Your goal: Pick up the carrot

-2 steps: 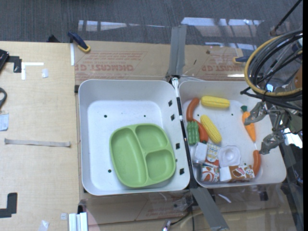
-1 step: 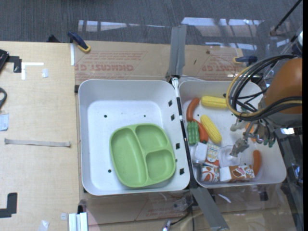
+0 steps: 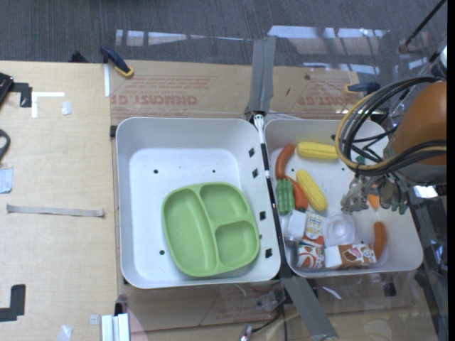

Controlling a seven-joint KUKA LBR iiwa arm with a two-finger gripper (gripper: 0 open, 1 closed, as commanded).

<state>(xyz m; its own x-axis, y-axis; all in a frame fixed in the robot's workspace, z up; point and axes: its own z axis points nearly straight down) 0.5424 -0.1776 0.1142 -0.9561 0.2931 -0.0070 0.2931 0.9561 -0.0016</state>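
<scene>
Orange shows as a small patch just beside my gripper (image 3: 357,196), on its right side, and I take that patch for the carrot (image 3: 373,202). Most of it is hidden behind my wrist hardware and the cables, so I cannot tell its full shape or which way it lies. Nor can I tell how far open my gripper is or whether it has hold of anything; from this slanted angle the metal end blurs into the clutter around it. The carrot touches or nearly touches my gripper; I cannot tell which.

My gripper sits low over the right bin (image 3: 402,254), towards its right edge and roughly midway between the far and near walls. Just below it, nearer the bin's near edge, stands a clear plastic cup (image 3: 340,227), and along the near edge lie some small cartons (image 3: 341,256). A reddish sausage-shaped toy (image 3: 379,239) lies near the near right corner, apart from my gripper. To the left, one corn cob (image 3: 311,190) lies slanted at the bin's middle, and a second cob (image 3: 317,150) lies along the far edge.

The left bin (image 3: 142,169) carries a green divided plate (image 3: 211,227) towards its near edge.
</scene>
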